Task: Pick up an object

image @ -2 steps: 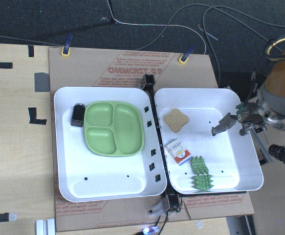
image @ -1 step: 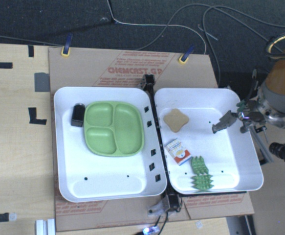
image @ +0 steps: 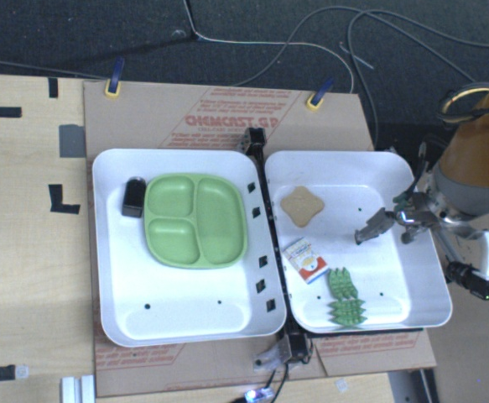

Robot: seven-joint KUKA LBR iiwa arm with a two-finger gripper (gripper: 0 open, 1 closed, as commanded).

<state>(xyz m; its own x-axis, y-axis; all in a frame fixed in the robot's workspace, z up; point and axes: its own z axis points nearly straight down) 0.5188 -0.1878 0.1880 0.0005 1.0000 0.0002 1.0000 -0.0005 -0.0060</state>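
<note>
Nothing picked yet, by the look of it: hand (image: 384,227) over the right bin (image: 387,164), near its right wall, fingers spread apart with nothing between them. One finger (image: 371,228) reaching left toward bin centre, the other a short stub by the wrist; whether touching the floor, cannot tell. Candidates all lying loose in the right bin: tan cookie-shaped piece (image: 300,206) upper left, small red-and-white packet (image: 304,259) just below it near the divider, green ridged toy (image: 345,296) at the front, close to the front rim. None touching the hand; cookie piece and packet well apart from it, green toy nearer but below. Left bin (image: 110,250) holding a green divided plate (image: 196,221) with a small black block (image: 133,197) just beside its left edge. Whole job left, as judged: approach, close, lift. Open bare floor between hand and the three items, so room for a straight move left or forward. Tight spots: packet near the centre divider, green toy near the front wall, likely cramped for finger placement. Cookie piece with free floor all round, probably easiest. Wood surface (image: 26,250) around bins bare apart from black tape marks.
</note>
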